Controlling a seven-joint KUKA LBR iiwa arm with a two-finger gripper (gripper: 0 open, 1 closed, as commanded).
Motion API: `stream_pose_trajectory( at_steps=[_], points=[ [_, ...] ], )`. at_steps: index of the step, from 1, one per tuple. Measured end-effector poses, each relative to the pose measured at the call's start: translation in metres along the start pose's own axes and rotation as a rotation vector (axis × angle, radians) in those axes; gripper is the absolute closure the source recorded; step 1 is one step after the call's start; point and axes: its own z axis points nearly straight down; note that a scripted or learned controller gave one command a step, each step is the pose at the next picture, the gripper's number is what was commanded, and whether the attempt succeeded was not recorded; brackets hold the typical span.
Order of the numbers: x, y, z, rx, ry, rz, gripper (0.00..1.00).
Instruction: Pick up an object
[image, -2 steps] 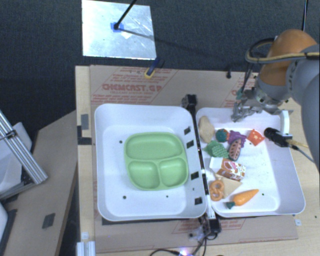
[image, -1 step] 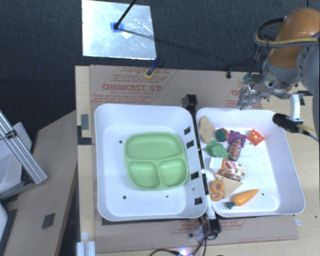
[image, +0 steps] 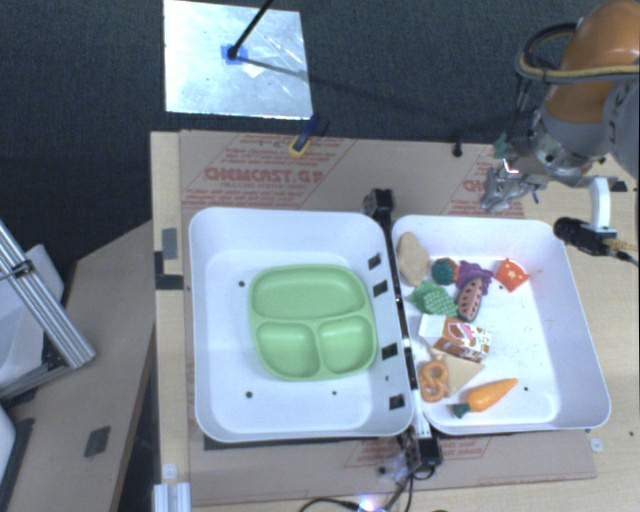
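Lying loose in the right bin (image: 575, 330), the toy foods are the candidates for the pick: a carrot (image: 487, 394) near the front wall with its long axis running low-left to high-right, a pretzel (image: 434, 381) just beside it to the left, a small printed carton (image: 465, 340) in the middle, and farther back a tight cluster of a green ridged piece (image: 434, 298), a purple piece (image: 470, 285), a pale rounded piece (image: 412, 258) against the divider and a red-orange piece (image: 510, 274) standing a little apart. None of them is lifted; all rest on the bin floor. The gripper (image: 503, 186) hangs above the bin's far rim, over the cardboard behind it, so every object lies toward the camera from the jaws, and most lie to the left as well; the red-orange piece looks nearest, the carrot farthest. Whether the jaws stand apart or together cannot be told at this size and angle, and nothing is seen between them. My judgement is that the pick has not begun: the arm must come forward over the bin and descend, and an isolated piece such as the carrot, taken across its narrow width, should be easier than anything in the crowded cluster. Left of the divider, the other bin (image: 220, 300) holds a green compartment plate (image: 311, 321), and both bins sit on the table (image: 120, 290).
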Motion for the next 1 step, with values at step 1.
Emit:
stream_pose_trajectory(
  at_steps=[1],
  points=[
    [0.0279, -0.047, 0.0096, 0.007, 0.002, 0.002, 1.0]
  ],
)
